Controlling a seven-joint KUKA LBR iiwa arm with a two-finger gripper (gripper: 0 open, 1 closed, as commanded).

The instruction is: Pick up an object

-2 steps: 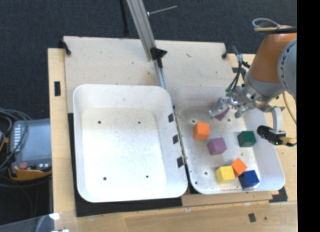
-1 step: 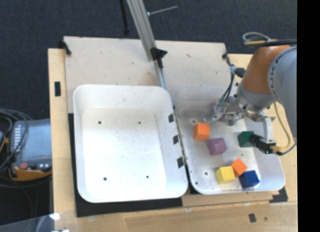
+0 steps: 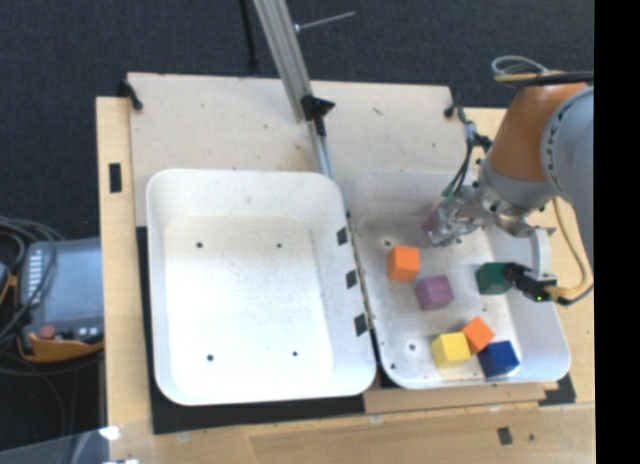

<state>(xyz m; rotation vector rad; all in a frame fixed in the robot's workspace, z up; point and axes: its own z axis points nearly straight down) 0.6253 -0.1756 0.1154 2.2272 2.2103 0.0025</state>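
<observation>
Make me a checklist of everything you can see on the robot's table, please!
Surface: wooden bench bearing left bin and right bin.
Job's things: in the right bin, orange block, purple block, green block, yellow block, smaller orange block, blue block.
Clutter: nothing seen.
Grippers: gripper low over the right bin's far part.
Cables: cable along the arm.
Surroundings: dark floor, metal pole, grey device.

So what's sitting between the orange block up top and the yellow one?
In the camera view, the purple block lies between the orange block and the yellow block, touching neither.
</observation>
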